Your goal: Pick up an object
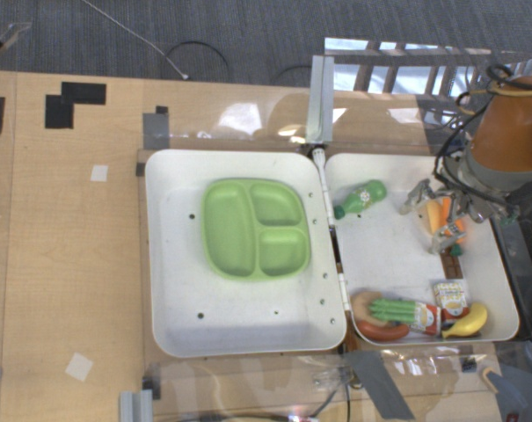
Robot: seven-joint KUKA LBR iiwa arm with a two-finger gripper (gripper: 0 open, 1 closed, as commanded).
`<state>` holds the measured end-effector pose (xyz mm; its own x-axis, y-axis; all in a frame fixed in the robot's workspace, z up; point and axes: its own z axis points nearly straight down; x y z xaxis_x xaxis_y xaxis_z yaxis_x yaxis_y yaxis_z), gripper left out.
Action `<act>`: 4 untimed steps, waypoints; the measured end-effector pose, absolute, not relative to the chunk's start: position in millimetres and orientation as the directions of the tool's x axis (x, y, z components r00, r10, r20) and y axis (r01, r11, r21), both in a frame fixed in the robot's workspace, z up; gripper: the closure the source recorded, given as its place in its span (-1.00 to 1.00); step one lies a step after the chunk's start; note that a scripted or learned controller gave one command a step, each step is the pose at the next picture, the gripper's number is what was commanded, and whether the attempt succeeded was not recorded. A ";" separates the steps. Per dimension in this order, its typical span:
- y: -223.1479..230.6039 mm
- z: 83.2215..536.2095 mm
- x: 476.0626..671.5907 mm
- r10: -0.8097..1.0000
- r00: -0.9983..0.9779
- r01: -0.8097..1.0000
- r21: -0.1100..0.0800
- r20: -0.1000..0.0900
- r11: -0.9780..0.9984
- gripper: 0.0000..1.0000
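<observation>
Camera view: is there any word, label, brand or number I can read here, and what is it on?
None can be read.
Green bottle: pale patch, perhaps a label, too blurred.
Small carton in the right bin: printed face, too small to read.
Black shapes on the bench: no letters.

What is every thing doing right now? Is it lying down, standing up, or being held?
Green plate: lying flat, right way up, in the left bin.
Green bottle: lying on its side in the right bin.
Orange thing: right at the gripper; can't tell if it's held.
Banana: lying at the right bin's front edge.
Asparagus bunch: lying beside the banana.
</observation>
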<state>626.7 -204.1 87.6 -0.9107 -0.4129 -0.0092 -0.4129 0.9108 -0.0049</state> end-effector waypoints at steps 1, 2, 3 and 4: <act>-203.2 104.6 632.2 -0.412 -0.911 -0.412 -0.014 -0.026 0.911 1.00; -205.2 131.6 619.9 -0.717 -0.697 -0.717 -0.008 -0.008 0.697 1.00; -200.8 243.8 610.1 -0.642 -0.766 -0.642 -0.019 -0.015 0.766 1.00; -200.3 237.2 607.9 -0.642 -0.767 -0.642 -0.008 -0.009 0.767 -1.00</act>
